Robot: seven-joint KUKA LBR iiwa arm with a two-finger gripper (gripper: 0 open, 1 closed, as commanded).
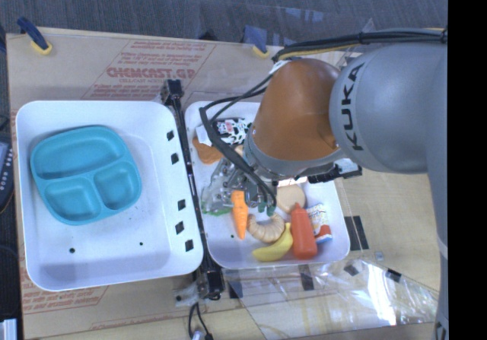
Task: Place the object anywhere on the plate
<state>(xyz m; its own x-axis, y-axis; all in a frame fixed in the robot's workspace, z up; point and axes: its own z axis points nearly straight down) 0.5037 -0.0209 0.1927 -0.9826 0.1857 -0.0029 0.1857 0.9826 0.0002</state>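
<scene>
2 bins sit side by side. The plate [84, 173] lies in the left bin [99, 266]. The right bin [335, 243] holds a carrot [240, 213], a banana [272, 249] and a bottle [302, 232].

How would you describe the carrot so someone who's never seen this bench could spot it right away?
Start at the right-hand white bin, the one crowded with toy food under the grey arm. Near its lower middle lies the carrot: a slim orange cone, pointing toward the bin's near edge, left of the yellow banana and the red bottle.
</scene>
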